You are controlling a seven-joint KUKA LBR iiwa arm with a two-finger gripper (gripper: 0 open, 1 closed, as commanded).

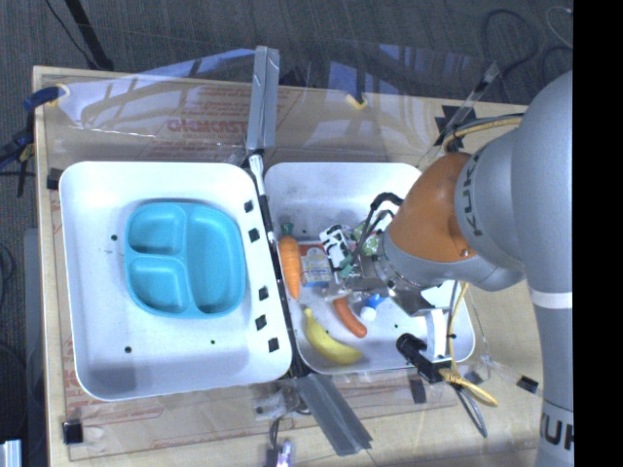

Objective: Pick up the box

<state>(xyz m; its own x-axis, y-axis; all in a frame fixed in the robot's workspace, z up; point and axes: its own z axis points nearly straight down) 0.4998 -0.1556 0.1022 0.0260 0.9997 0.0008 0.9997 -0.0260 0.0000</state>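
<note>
The claw (348, 261) reaches into the right bin (321, 178) over the box (316, 267); its state cannot be told. A carrot (290, 266) lies just left of the box, a banana (331, 341) below.

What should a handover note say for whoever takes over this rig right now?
Hand: low in the right bin, over the clutter; open or shut cannot be told from this view.
Box: lying in the right bin beside the carrot, just left of the hand, not visibly held.
Also in that bin: banana and a small sausage near the front.
Left bin: holds a blue divided tray.
Done: arm brought down by the box.
Left: grasp the box and lift it out.
</note>
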